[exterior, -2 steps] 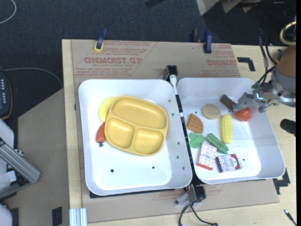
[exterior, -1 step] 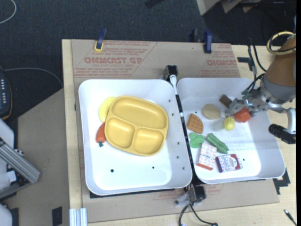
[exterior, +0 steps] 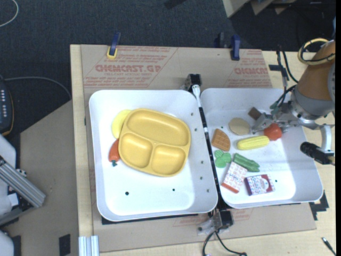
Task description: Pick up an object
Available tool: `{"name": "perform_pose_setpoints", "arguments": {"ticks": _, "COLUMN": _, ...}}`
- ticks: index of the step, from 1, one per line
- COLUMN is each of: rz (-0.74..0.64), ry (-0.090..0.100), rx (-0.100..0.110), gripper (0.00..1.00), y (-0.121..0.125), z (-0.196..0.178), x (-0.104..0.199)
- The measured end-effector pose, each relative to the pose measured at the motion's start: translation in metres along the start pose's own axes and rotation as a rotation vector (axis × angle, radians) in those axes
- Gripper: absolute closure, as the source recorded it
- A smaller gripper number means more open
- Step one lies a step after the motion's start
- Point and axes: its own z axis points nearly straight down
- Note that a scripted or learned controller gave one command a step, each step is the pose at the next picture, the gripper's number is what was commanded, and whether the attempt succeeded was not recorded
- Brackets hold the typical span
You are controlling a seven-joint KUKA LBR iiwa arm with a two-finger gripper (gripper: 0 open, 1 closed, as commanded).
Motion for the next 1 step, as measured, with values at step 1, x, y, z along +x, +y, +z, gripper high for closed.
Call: {"name": "perform_pose_setpoints", "arguments": {"ticks": 1, "rz": 0.0, "ry": -0.006, "rx": -0.003, "gripper": 1.0, "y": 0.0, "z": -0.011, "x": -0.002}}
